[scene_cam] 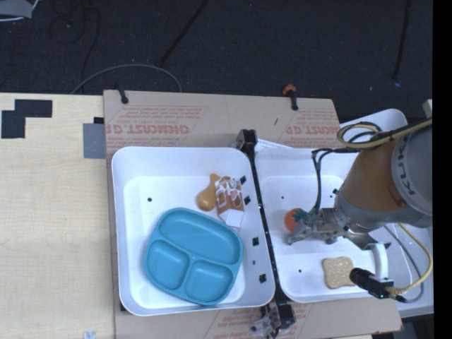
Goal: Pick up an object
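Observation:
My gripper (295, 232) hangs low in the right bin (296, 281), reaching in from the right under the orange wrist band. A small orange-red ball (292, 219) lies right at the fingertips, touching or just beside them; I cannot tell whether it sits between them. A tan toast-shaped piece (337, 272) lies on the bin floor below the gripper, to its right. In the left bin (134, 189) rests a blue divided plate (193, 256), with an orange-brown toy and a patterned packet (223, 194) above it.
A black clamp and divider (256, 210) runs between the two bins. Cables loop over the arm at the right. Cardboard (212, 119) lies under the bins, with the wooden bench top to the left.

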You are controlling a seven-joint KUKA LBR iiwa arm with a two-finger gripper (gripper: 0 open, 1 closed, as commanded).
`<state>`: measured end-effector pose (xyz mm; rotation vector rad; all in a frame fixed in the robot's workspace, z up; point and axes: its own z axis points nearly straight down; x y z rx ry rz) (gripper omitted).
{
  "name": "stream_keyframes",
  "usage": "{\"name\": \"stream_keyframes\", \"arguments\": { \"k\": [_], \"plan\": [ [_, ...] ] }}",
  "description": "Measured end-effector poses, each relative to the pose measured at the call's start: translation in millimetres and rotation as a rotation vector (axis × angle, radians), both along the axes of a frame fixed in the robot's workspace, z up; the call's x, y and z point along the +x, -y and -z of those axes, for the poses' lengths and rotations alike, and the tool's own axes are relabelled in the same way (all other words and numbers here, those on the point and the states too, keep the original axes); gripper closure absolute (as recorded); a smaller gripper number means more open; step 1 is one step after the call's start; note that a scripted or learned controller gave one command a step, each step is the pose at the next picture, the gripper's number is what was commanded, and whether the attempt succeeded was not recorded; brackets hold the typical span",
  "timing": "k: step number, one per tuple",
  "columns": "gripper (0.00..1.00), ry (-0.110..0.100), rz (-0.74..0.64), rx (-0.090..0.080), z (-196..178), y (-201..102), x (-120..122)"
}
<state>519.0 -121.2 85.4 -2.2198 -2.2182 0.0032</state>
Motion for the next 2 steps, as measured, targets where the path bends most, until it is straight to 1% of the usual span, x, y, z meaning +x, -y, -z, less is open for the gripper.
{"name": "stream_keyframes", "arguments": {
  "k": [1, 2],
  "plan": [
    [1.00, 0.001, 0.006, 0.000, -13, 1, 0],
    [1.00, 0.005, -0.002, -0.001, -75, 2, 1]
  ]
}}
